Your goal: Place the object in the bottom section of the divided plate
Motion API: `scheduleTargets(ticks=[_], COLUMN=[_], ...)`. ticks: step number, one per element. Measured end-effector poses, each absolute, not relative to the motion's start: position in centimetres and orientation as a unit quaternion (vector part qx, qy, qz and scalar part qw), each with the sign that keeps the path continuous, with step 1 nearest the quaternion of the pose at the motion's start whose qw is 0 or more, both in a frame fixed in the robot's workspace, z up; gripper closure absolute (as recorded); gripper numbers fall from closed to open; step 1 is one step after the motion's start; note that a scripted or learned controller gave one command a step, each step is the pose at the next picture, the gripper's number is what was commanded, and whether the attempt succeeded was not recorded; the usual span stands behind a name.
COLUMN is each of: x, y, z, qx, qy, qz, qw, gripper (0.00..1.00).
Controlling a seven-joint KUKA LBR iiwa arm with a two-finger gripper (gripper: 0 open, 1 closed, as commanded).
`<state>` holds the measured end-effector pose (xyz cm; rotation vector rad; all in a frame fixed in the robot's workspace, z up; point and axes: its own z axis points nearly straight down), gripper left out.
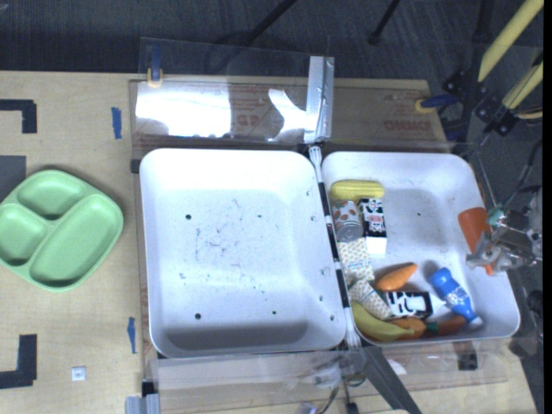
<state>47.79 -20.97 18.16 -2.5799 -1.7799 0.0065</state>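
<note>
A green divided plate (59, 229) lies on the wooden bench far left, outside both bins, with two small sections at its upper left and one long section (79, 238) at its lower right. My gripper (504, 247) hovers over the right rim of the right bin (423, 198), below the arm's orange band (473, 225). The nearest objects are a blue bottle (452, 293), an orange oval piece (395, 276) and a banana (384, 326) in that bin's front part.
Along the right bin's left wall lie a yellow item (356, 190), a small can (348, 219), a black-and-white carton (373, 218) and a patterned cloth (355, 257). The left bin (233, 240) separates the plate from the right bin. A clear panel (228, 110) stands behind it.
</note>
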Motion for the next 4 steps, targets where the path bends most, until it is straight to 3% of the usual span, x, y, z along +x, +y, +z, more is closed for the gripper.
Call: scheduleTargets(ticks=[1, 2, 3, 4], x=[48.1, 48.8, 63.0, 60.8], y=[-20.3, -20.2, -18.5, -21.1], z=[14.3, 8.6, 8.5, 13.5], qx=[-0.955, -0.984, -0.995, -0.993], qy=[-0.298, -0.178, -0.105, -0.118], qz=[0.0006, -0.0043, 0.0003, -0.0003], qw=[0.006, 0.017, 0.003, 0.009], gripper=[1.00, 1.00, 1.00, 1.00])
